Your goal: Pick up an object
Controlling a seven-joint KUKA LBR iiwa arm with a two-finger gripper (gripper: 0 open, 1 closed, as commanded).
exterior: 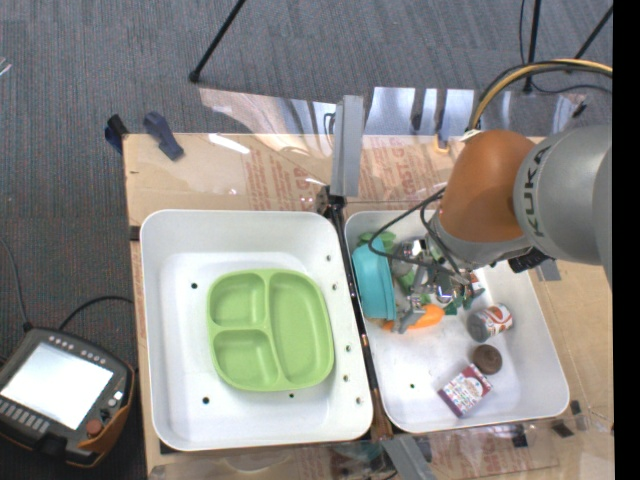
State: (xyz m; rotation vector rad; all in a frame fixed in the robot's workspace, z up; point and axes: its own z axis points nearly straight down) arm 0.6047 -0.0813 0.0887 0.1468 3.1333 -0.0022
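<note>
Where tool (428, 293) hangs, teal bowl (374, 283), carrot (428, 317)

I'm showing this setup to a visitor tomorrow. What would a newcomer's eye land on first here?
Probably the bright green divided plate, lying alone in the left bin. Next, the grey arm's big orange band, hanging over the right bin, where the end effector sits low among clutter: a teal bowl on edge, an orange piece, a small can.
</note>
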